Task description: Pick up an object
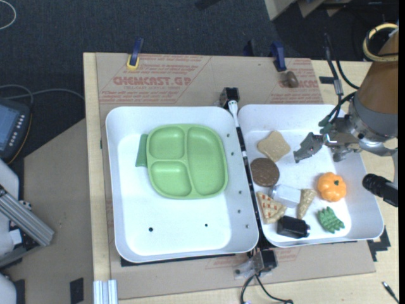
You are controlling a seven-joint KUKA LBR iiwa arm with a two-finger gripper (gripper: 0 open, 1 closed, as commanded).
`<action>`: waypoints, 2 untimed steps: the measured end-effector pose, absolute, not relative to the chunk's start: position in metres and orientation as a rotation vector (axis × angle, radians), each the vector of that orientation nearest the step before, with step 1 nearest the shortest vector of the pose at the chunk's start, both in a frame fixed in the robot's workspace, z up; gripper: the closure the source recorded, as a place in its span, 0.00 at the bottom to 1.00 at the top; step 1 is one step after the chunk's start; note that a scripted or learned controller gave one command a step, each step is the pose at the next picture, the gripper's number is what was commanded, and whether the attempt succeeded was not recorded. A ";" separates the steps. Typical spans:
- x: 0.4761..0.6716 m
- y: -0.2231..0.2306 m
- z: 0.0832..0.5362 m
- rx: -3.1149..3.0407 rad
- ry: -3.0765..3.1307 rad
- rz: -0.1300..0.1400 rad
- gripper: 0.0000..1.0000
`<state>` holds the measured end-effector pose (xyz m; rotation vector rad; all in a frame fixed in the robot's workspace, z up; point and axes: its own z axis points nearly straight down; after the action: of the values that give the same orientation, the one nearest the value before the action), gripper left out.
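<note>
A: Camera view, item one: the gripper [302,153]. Position and state?

B: Above the right bin [373,223], in its upper middle, reaching in from the right. The fingers look spread with nothing between them. Condition: parted, empty.

A: Right bin, contents?

B: Tan bread slice [274,145] at upper left, just left of the gripper. Brown round patty [264,171] beneath it. Clear plastic piece [285,195], faint, below the patty. Waffle wedge [271,208] at lower left. Black block [293,227] by the near rim. Beige cone-like piece [306,202] beside the waffle. Orange pumpkin [331,187] at mid-right. Green leafy piece [330,220] below the pumpkin.

A: Left bin [126,233]?

B: One green divided plate [187,161], three compartments, nothing in them.

A: Step in hand?

B: By my reading, approach: nothing lifted, no object yet chosen by contact. Nearest candidates are the bread slice and the patty.

A: Next move requires?

B: Likely a short shift left and a descent so the fingers straddle one item. The bread lies flat and low, so the fingers would need to reach close to the bin floor. The pumpkin, rounder and taller, may offer an easier hold.
</note>
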<state>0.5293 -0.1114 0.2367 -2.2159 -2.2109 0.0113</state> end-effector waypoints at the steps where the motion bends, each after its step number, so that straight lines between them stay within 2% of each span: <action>1: 0.532 -0.111 0.242 -2.220 -2.220 0.000 0.00; 2: 0.537 -0.108 0.198 -2.219 -2.218 0.003 0.00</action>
<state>0.5371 -0.1077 0.1984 -2.2188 -2.2185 0.0032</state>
